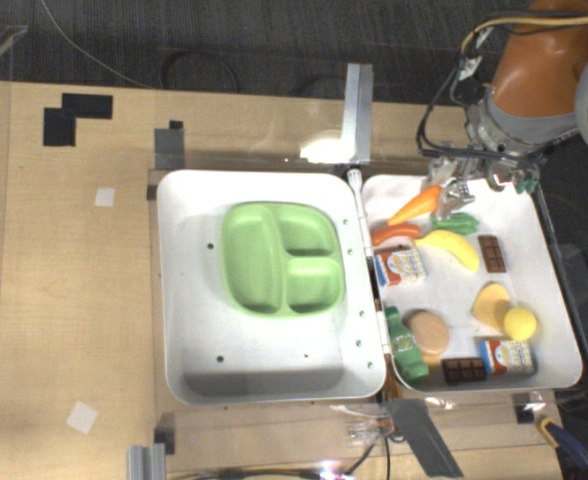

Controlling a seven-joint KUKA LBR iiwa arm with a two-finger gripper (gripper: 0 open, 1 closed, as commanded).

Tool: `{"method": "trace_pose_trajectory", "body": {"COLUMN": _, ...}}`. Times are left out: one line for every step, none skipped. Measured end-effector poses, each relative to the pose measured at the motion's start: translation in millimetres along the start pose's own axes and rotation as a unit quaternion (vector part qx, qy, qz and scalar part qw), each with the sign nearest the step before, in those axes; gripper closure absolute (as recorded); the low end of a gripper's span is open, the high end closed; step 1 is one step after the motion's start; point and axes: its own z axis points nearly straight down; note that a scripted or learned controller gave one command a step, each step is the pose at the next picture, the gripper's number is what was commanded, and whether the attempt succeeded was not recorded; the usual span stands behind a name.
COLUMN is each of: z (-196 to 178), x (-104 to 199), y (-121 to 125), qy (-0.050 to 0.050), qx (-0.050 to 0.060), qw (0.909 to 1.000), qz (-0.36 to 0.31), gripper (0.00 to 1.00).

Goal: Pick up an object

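Cartons (402, 265), labels unreadable, beside banana (451, 249)

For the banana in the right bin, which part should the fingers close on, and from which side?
Probably the banana's thick middle, coming straight down from above with the fingers closing across its narrow width. It lies flat and curved, and the carrot and the chocolate bar crowd its ends, while its long sides look freer.

A pale wooden worktop (64, 298) with black square markings (74, 116) meets dark grey carpeted floor (224, 18) along its far edge.
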Motion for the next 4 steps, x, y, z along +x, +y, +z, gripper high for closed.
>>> {"method": "trace_pose_trajectory", "body": {"z": -7.2, "x": -1.6, "y": 1.3, "qy": -0.001, "qx": -0.001, "qw": 1.0000, "qz": -0.001, "gripper": 1.00}}
{"method": "trace_pose_trajectory", "body": {"z": -34.2, "x": 137.7, "y": 28.3, "qy": 0.005, "qx": -0.001, "qw": 0.9995, "qz": -0.030, "gripper": 1.00}}
{"method": "trace_pose_trajectory", "body": {"z": -40.5, "x": 157.9, "y": 123.3, "qy": 0.006, "qx": -0.002, "qw": 0.9969, "qz": 0.078, "gripper": 1.00}}
{"method": "trace_pose_trajectory", "body": {"z": -29.5, "x": 114.2, "y": 221.2, "qy": 0.007, "qx": -0.002, "qw": 0.9959, "qz": 0.091, "gripper": 1.00}}
